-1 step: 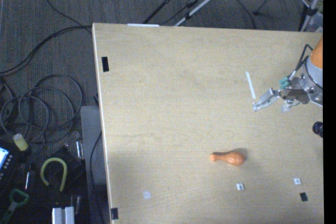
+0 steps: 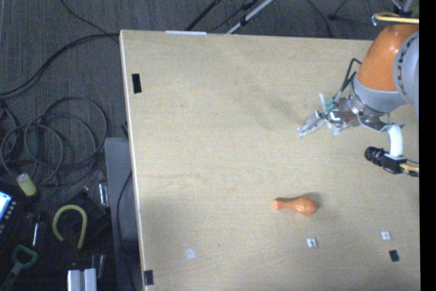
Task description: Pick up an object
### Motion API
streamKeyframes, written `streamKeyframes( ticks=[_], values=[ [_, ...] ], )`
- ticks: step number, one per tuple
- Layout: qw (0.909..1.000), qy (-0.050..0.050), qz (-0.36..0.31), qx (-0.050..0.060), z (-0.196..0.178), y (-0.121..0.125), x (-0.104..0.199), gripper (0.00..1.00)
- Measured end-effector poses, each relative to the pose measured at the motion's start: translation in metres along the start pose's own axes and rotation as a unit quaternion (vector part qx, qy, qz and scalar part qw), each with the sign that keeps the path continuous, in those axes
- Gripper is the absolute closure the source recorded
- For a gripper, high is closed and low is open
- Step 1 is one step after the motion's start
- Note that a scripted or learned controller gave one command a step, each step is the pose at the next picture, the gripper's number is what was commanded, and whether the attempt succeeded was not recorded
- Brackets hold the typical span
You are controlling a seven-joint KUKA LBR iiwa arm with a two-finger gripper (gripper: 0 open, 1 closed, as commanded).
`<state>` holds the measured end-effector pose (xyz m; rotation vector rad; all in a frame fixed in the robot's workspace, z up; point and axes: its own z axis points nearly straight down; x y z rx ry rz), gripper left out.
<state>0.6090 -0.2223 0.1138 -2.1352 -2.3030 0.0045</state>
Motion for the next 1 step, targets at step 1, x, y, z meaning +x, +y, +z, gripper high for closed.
streamKeyframes(
  ticks=[1],
  values=[
    [0.9975, 0.000, -0.070, -0.001, 0.0302, 0.0294, 0.0415, 0.00]
  ],
)
